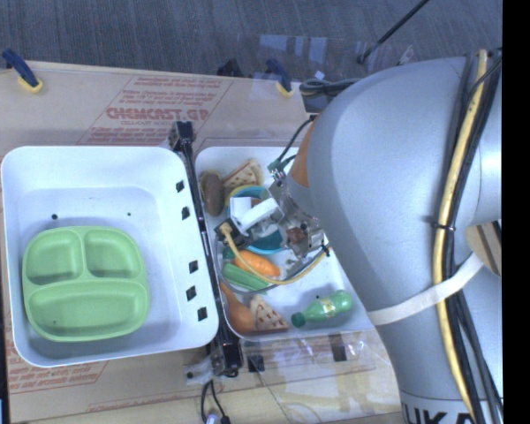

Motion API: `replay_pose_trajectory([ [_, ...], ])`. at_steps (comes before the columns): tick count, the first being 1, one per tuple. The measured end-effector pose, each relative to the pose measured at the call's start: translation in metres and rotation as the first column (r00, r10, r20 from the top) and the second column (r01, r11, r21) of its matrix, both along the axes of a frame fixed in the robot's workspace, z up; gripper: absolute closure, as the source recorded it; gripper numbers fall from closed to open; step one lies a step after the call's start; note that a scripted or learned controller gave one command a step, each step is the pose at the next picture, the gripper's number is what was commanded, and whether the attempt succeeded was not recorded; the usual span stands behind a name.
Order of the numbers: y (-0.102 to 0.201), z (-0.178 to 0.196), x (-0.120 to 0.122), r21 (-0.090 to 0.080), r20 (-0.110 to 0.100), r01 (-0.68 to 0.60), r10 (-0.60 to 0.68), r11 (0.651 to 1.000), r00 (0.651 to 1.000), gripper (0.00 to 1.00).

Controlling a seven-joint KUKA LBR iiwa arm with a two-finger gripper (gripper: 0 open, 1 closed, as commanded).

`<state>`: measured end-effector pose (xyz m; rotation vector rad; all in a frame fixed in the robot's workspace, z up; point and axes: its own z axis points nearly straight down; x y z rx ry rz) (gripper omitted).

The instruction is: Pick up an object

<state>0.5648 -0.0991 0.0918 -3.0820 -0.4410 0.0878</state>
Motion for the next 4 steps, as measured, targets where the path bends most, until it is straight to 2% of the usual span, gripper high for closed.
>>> replay_pose_trajectory([
  [1, 0.006, -0.001, -0.032, -0.013, 0.048, 0.070, -0.069, 0.997, 0.996, 0.00],
  [2, -0.020, 0.004, -0.077, -0.016, 0.070, 0.019, -0.018, 1.000, 0.997, 0.00],
  [3, 0.003, 0.000, -0.007, -0.007, 0.030, -0.034, 0.034, 0.999, 0.999, 0.00],
  [4, 0.007, 0.000, -0.081, -0.012, 0.051, -0.011, 0.012, 1.000, 0.999, 0.00],
])
